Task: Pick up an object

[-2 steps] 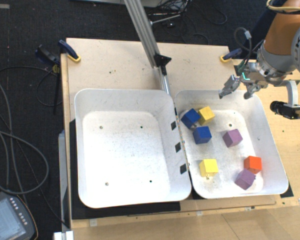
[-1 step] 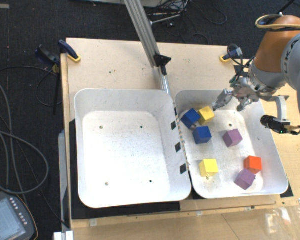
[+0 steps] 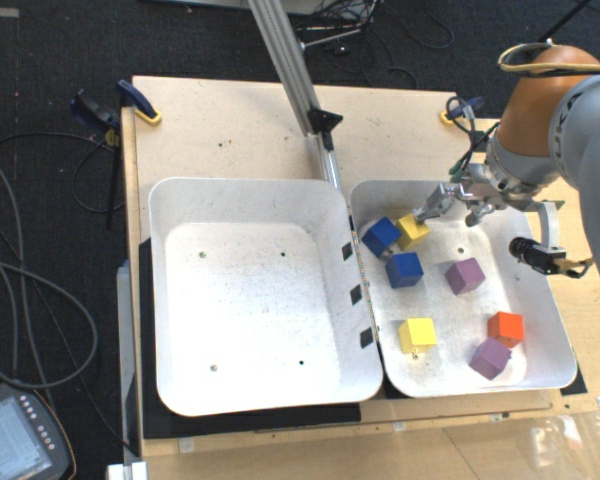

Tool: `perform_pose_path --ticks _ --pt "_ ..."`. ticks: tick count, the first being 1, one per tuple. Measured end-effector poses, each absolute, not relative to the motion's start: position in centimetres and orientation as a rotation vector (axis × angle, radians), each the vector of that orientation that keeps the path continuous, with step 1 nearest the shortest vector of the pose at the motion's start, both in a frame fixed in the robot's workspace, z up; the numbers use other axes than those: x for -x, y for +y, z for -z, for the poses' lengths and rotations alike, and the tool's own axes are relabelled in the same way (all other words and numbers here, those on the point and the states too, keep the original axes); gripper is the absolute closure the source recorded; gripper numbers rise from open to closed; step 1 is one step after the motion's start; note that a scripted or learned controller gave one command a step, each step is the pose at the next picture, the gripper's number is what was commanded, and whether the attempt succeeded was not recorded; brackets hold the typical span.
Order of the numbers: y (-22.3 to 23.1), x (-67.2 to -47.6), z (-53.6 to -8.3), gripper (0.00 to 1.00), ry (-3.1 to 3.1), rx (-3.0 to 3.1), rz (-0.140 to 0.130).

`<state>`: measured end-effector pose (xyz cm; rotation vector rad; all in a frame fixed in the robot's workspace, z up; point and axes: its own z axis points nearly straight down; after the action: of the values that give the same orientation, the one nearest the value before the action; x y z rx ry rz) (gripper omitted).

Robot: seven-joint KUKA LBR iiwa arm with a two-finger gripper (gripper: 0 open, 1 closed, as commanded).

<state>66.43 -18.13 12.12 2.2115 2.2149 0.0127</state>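
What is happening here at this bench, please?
A grey robot arm with an orange band reaches in from the right over the right white bin. Its two-finger gripper is low at the far end of that bin, right beside a small yellow cube that touches a blue cube. Nothing is lifted yet. A second blue cube, two purple cubes, an orange cube and another yellow cube lie loose in the same bin.

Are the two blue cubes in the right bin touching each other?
Apart. In the camera view a thin strip of white bin floor shows between the upper blue cube and the lower blue cube.
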Motion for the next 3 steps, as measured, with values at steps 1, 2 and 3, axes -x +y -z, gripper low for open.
perform_pose_path --ticks 1,2,3 --pt "-18.1 -66.5 -13.1 1.00 2.215 -2.208 -0.016" --pt "-17.6 -66.8 -17.6 1.00 2.220 -2.213 -0.006" --pt "-17.6 -67.0 -23.0 1.00 2.219 -2.213 -0.007"
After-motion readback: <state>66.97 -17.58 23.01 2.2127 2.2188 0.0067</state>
